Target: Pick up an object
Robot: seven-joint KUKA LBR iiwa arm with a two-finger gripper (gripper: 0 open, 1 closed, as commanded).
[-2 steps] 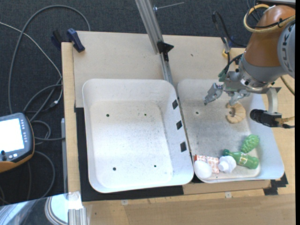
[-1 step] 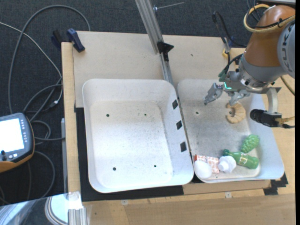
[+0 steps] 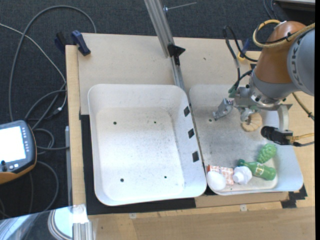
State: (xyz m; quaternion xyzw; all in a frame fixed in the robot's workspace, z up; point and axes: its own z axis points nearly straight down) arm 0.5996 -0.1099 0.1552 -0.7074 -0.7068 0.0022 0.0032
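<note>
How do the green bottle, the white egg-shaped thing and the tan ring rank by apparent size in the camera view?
1. Green bottle, lying along the right bin's near edge: clearly the largest.
2. and 3. White egg-shaped thing and tan ring: look alike; the arm partly hides the ring, so no firm ranking.

Reaching in from the right: grey arm [image 3: 295,59] with orange band, bent downward at the wrist, gripper [image 3: 245,109] hanging low and pointing down, metal fitting jutting left from it, black cable looping over the top.
</note>
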